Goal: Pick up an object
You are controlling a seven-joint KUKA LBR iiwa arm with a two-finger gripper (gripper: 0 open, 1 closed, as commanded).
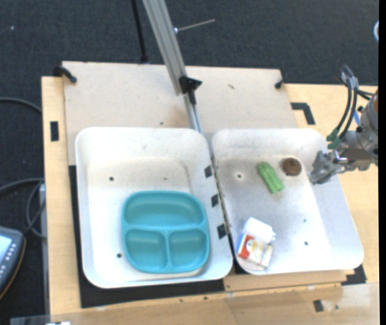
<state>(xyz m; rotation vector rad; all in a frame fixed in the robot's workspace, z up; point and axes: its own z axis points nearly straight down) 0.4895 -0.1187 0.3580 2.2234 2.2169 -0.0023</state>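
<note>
three candidates sit in the right bin [328,242] as i see it: a green block [271,178] near the middle, a small brown round piece [291,166] just beside it toward the arm, and a red-and-white packet [255,244] down at the near-left corner; the left bin [98,175] carries a blue divided tray [166,239]; my hand [322,168] hovers at the right bin's right rim, close to the brown piece, and i cannot tell from here whether it is released or clenched; nothing is visibly in it; i judge the brown piece the nearest target, but the green block looks easier to pinch across its narrow side; i'd centre over it, align across its width, and descend straight so as not to nudge its neighbour.
</note>
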